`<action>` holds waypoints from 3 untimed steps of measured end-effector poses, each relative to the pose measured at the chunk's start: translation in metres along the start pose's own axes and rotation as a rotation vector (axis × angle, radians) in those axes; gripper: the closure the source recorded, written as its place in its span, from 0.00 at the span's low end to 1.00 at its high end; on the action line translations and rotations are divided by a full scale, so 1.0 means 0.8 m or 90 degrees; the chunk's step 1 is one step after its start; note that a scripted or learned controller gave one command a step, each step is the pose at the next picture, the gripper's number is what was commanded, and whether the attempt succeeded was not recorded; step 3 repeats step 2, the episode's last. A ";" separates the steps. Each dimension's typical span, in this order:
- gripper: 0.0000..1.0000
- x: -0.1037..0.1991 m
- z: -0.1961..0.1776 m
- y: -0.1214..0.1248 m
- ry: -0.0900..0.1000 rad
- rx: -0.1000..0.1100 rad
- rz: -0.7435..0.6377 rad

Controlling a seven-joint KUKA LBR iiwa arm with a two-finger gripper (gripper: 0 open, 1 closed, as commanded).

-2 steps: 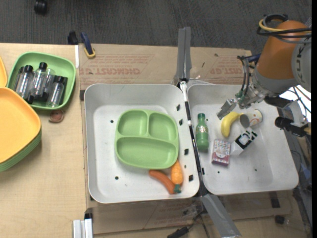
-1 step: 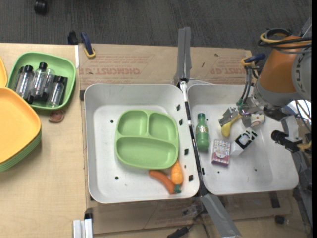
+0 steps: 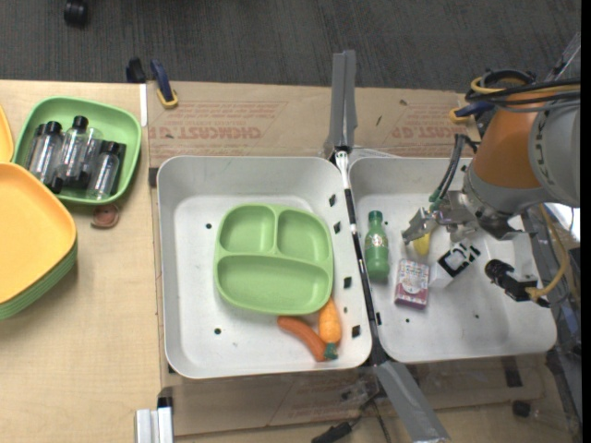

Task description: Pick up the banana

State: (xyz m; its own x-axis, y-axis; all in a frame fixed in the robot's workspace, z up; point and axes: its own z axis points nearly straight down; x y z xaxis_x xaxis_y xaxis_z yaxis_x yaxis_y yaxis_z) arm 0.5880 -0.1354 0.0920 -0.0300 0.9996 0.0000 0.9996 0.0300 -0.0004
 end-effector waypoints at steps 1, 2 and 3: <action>1.00 -0.002 -0.011 0.000 0.000 0.000 0.003; 1.00 0.058 -0.123 -0.032 -0.001 0.001 0.142; 1.00 0.058 -0.123 -0.032 -0.001 0.001 0.142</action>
